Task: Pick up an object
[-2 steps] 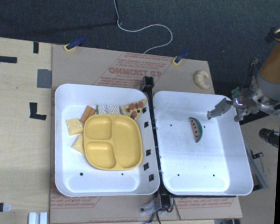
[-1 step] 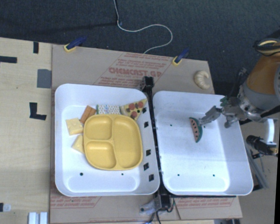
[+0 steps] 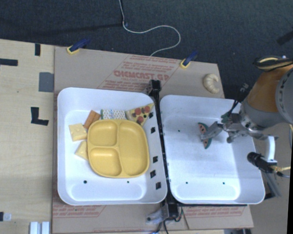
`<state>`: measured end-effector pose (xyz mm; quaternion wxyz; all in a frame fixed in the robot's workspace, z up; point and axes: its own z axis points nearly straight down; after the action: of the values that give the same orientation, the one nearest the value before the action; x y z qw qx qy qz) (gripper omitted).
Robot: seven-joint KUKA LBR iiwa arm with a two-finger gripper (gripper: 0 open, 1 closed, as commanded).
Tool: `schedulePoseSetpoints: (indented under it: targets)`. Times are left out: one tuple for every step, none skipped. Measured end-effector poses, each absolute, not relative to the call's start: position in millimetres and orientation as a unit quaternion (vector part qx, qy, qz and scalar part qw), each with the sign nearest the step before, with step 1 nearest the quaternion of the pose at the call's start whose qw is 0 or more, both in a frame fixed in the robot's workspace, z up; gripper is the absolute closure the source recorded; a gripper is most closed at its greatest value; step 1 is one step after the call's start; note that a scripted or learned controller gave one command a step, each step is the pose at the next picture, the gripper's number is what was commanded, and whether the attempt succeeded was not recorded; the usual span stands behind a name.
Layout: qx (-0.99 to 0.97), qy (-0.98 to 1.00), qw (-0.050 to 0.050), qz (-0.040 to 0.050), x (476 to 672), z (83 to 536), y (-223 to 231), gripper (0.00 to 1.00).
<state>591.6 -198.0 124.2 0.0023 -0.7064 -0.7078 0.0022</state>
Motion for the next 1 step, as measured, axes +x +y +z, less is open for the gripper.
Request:
schedulePoseSetpoints:
  targets:
    - [-0.706,-0.708,0.0,0.0012,591.6,82.4,-196.8,0.0]
